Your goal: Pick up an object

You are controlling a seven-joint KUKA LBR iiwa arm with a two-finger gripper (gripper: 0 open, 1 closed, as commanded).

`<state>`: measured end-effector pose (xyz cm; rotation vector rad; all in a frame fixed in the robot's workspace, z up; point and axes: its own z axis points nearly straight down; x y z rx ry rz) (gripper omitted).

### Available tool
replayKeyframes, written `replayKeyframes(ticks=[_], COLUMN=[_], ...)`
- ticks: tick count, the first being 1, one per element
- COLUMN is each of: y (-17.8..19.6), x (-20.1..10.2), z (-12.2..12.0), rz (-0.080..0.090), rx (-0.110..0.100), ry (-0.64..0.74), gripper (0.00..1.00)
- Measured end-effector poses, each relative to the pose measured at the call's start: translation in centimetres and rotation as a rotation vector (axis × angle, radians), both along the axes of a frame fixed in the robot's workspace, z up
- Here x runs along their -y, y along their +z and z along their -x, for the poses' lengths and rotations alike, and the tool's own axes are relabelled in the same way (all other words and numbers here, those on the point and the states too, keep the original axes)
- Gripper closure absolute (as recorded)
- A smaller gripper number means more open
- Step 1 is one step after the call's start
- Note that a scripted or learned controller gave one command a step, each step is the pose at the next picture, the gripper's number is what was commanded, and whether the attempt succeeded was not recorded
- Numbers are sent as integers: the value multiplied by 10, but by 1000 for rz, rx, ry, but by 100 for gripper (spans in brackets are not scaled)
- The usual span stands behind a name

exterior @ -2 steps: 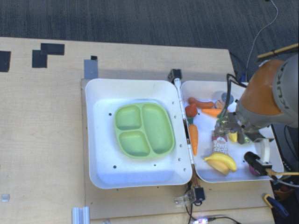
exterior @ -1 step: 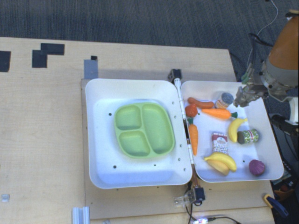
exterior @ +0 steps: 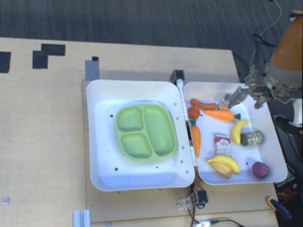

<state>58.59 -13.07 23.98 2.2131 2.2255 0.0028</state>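
Right bin (exterior: 279, 150) holds two bananas (exterior: 224, 164), two carrots (exterior: 219, 114); end effector (exterior: 239, 97) grip state unclear.

Both white bins, the left bin (exterior: 97, 141) and the right bin (exterior: 277, 150), look like smooth moulded plastic with a soft sheen. The green divided tray (exterior: 144, 131) is smooth plastic too, its compartments catching pale highlights. The bench (exterior: 42, 141) reads as light, matt wood or board. The floor (exterior: 142, 13) beyond looks like dark, rough carpet. The toy foods appear plastic: the carrot (exterior: 195, 141) and the bananas (exterior: 224, 164) are smooth and fairly matt, the purple piece (exterior: 260, 169) dull. The small carton (exterior: 223, 145) looks like printed card. The arm's orange band (exterior: 289, 46) is smooth and faintly glossy
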Motion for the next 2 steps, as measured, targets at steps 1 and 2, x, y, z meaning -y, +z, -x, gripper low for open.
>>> replayKeyframes(ticks=[1,2], y=[-138,-126], x=[23,23], z=[10,8], rz=[6,10], rx=[14,20], ry=[-1,4], gripper=[0,100])
